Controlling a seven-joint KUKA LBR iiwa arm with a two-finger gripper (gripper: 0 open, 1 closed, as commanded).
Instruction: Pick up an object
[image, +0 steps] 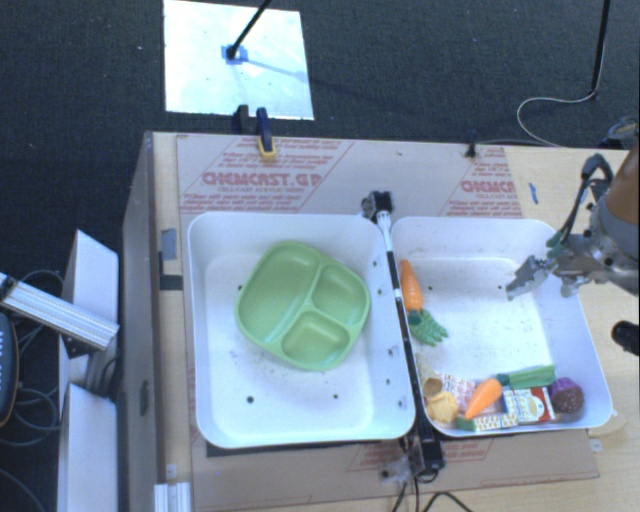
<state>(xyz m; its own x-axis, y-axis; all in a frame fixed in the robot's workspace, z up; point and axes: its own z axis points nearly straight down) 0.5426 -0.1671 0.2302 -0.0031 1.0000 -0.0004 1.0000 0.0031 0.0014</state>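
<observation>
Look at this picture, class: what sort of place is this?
Probably a robot test bench in a lab, not a kitchen. A robot arm reaches over two white bins; one holds a green plate, the other toy food like a carrot.

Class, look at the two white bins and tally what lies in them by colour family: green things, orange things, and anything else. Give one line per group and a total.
Green: 3, the tray, leafy top and stick
Orange: 2, carrot and carrot piece
Other: 3, yellow piece, purple piece, printed packet
Total: 8
</observation>
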